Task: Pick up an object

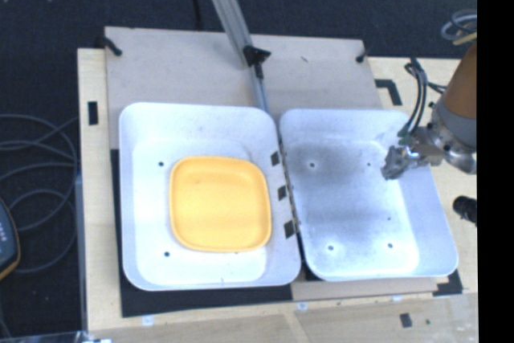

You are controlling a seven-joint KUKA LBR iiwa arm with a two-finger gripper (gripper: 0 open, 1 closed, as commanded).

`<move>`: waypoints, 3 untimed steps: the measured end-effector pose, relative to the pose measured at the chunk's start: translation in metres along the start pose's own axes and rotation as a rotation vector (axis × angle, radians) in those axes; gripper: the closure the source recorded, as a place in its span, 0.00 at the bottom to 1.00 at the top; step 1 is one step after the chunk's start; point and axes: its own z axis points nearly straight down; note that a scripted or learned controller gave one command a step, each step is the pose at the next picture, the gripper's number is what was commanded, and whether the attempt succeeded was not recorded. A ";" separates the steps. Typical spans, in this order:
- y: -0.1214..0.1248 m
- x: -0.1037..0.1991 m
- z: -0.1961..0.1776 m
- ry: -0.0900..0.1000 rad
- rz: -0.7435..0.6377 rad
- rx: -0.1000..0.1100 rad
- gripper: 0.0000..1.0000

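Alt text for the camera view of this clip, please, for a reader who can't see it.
A yellow square plate lies flat in the left white bin, apart from the robot arm's gripper, which is over the upper right part of the right white bin. The arm enters from the right edge, and both bins sit side by side on a pale bench.

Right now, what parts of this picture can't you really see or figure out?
- Gripper, camera view: small and blurry over the right bin, so I can't tell whether it touches the bin floor.
- Arm: cut off by the picture's right side.
- Yellow plate in the left bin: it covers the bin floor beneath it.
- Dark thing at the left edge: cut off, can't be named.
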 end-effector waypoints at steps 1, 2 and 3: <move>0.001 0.000 -0.028 0.001 0.000 0.002 1.00; 0.006 0.053 -0.017 0.002 -0.003 0.004 1.00; 0.009 0.111 -0.024 0.002 -0.005 0.003 1.00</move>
